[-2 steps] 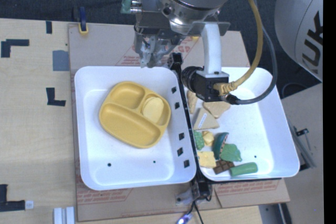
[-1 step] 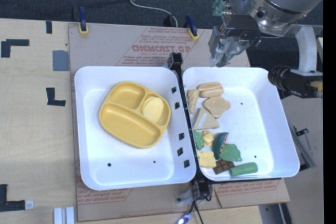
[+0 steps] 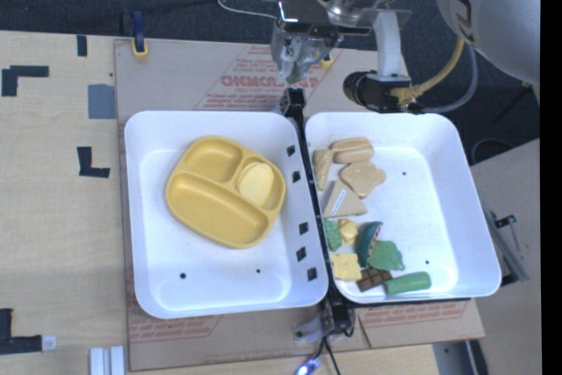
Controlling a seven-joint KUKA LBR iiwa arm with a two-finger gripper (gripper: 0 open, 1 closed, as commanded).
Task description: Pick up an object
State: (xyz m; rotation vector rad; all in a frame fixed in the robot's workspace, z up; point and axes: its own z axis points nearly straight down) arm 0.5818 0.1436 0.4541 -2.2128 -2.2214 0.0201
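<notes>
Yellow tray [image 3: 226,191] in left bin [image 3: 149,277] | gripper [image 3: 294,70] beyond bin's far rim, finger state unclear | risk: crowded toy food [image 3: 360,215] right of tray, multi-grab or slip

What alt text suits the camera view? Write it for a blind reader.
A grey KUKA arm's gripper hangs above the far edge of two white bins, over the seam between them. The left bin holds a yellow divided plate; the right bin holds a heap of toy food pieces along its left side, including a green cucumber-like piece.
</notes>
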